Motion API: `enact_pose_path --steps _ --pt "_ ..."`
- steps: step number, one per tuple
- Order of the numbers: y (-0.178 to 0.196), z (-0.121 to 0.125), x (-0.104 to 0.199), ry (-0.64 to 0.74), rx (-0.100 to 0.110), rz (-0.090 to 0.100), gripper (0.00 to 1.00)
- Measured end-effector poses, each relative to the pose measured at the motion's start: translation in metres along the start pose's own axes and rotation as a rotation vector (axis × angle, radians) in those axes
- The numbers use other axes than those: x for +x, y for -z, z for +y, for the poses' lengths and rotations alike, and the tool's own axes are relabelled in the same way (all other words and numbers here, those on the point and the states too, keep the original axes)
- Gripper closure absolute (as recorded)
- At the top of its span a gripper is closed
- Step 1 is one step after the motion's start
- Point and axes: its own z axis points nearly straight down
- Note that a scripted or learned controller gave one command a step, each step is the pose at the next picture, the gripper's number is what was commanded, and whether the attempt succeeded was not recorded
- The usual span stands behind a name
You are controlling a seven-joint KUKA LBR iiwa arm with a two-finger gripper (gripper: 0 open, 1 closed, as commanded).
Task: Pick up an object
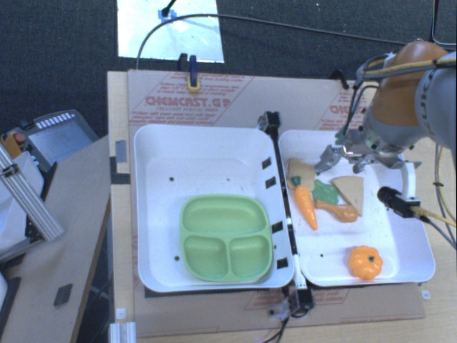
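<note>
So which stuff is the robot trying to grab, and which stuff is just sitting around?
For the job: gripper, carrot, pumpkin, tan wedge, green leafy piece, all in the right bin.

Just lying about: green divided plate in the left bin, yellow clamp.

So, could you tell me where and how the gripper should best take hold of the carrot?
Probably across the thick upper half of the carrot, coming straight down from above. It lies flat in the right bin, tapering toward the near end, with its left side free; the leaf and other toys crowd its right.
</note>
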Motion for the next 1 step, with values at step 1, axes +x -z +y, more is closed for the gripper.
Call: enact_pose_path --steps 1 --pt "-0.0423 -0.0041 0.0016 0.000 0.002 0.001 0.00"
